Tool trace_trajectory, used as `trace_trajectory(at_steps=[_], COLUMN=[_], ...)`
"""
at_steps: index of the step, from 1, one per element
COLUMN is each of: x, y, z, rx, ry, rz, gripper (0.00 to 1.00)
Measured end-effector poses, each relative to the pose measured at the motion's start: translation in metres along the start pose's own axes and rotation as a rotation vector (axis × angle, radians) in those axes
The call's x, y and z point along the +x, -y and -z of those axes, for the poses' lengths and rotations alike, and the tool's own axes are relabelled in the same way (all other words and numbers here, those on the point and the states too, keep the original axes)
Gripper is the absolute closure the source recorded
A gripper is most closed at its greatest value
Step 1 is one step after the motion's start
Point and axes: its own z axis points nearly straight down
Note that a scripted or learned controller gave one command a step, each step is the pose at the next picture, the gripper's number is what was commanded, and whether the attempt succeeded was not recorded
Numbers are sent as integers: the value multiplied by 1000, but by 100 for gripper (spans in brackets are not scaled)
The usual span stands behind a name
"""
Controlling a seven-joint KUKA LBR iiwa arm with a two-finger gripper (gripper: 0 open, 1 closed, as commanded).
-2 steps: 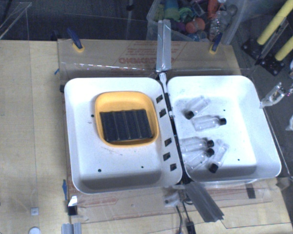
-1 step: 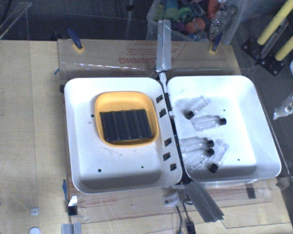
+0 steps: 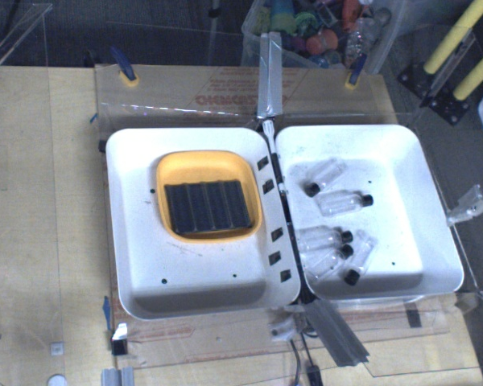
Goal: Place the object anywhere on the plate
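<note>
- Here, a yellow plate (image 3: 205,162) is seen in the left bin (image 3: 133,215), with a dark ridged block (image 3: 208,206) lying on it.
- Several clear, black-capped bottles (image 3: 338,203) are scattered in the right bin (image 3: 402,175), well apart from the plate.

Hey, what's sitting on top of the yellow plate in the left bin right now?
A dark ribbed rectangular slab lies flat on the yellow plate, covering most of its centre. The plate surface under it is hidden. The clear bottles are all in the right bin.
</note>
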Motion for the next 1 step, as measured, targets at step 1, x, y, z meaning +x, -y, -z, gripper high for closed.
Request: trace_trajectory(at_steps=[1], x=[3], y=[-13], z=[67], rx=[3], ry=[-1], rz=[243], gripper=[0])
